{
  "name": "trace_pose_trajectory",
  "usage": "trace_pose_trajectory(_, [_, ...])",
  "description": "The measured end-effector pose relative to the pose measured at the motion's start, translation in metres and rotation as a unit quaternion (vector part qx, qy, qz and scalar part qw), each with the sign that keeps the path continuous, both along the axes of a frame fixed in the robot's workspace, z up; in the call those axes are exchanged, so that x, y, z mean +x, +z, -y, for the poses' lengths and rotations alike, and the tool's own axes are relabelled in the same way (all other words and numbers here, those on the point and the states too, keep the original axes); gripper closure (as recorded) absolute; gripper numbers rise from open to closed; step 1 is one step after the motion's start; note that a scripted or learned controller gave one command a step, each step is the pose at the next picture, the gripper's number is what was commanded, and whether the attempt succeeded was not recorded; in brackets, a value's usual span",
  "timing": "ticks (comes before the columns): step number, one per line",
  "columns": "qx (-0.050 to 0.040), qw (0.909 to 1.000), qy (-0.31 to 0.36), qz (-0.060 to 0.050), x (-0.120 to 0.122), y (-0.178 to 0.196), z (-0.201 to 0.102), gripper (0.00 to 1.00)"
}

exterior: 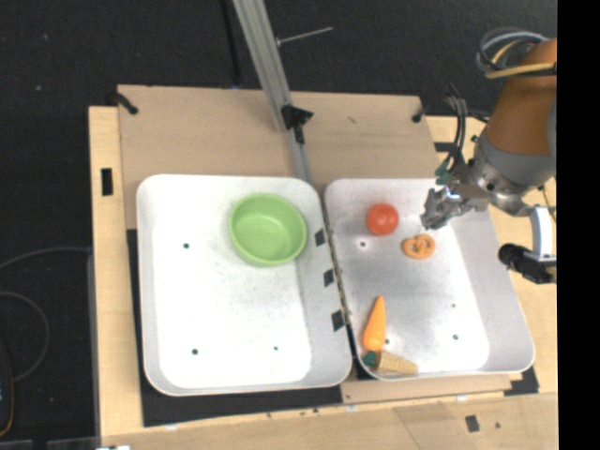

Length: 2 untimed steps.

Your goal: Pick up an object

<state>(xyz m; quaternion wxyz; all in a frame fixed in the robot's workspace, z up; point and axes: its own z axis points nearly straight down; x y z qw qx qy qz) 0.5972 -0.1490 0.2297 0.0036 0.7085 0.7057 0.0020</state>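
The arm [520, 125] enters from the right and carries the gripper [437, 212] low over the far part of the right bin [487, 340]. Whether the fingers are apart or together cannot be told at this angle; nothing is visible between them.

Candidate objects in the right bin:
- A small orange ring-shaped piece [419, 246], just near and left of the gripper. This is judged the likeliest target.
- A red-orange ball [382, 218], left of the gripper and just far-left of the ring piece.
- A toy carrot [374, 323], lying toward the near-left corner, well apart from the gripper.
- A tan wedge [396, 365], touching or nearly touching the bin's near rim beside the carrot.

The left bin [164, 345] holds a green bowl [269, 229], upright, in its far-right area. Both bins rest on the bench [202, 125].

Probable faults from this position:
1. Offset descent. The gripper stands beside the ring piece rather than over it; a straight drop would likely close on bare bin floor.
2. Displacement. The ring piece is small and flat, so one finger landing on its edge could push it aside or tip it.
3. Rolling. A nudged ball would likely roll across the smooth bin floor, out of reach of the closing fingers.
4. Crowding. Ball and ring lie close together, so a wide approach may disturb both
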Motion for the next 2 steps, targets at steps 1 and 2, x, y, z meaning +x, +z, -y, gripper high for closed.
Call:
trace_pose_trajectory(1, [0.0002,1.0,0.003,0.0,0.001,0.046,0.001,1.0])
trace_pose_trajectory(2, [0.0013,1.0,0.005,-0.003,0.0,0.043,-0.043,1.0])
